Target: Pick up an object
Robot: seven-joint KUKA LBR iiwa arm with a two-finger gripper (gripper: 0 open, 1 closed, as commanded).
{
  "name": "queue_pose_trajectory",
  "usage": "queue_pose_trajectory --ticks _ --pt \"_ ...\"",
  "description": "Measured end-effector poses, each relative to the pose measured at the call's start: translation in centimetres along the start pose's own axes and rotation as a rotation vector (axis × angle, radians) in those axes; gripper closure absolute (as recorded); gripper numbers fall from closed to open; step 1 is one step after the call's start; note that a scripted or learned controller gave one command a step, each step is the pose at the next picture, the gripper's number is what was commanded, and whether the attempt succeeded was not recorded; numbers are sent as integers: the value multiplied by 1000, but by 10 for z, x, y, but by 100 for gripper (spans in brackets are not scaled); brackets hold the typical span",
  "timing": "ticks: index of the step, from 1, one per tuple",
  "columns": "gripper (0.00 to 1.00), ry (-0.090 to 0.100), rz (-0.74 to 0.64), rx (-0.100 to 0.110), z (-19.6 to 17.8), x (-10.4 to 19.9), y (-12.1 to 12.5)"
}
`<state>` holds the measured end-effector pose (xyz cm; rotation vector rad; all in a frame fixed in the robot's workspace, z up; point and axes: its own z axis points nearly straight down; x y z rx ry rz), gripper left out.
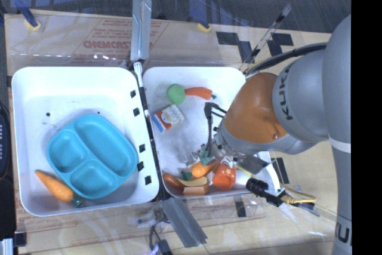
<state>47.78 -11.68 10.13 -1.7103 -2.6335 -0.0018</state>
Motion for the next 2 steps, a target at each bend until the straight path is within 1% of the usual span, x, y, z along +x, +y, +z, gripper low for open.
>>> queue_pose_trajectory --ticks 1,2 --pt "100 -2 11 0 10 -37 6" --pt "0 -1 11 0 10 -37 6"
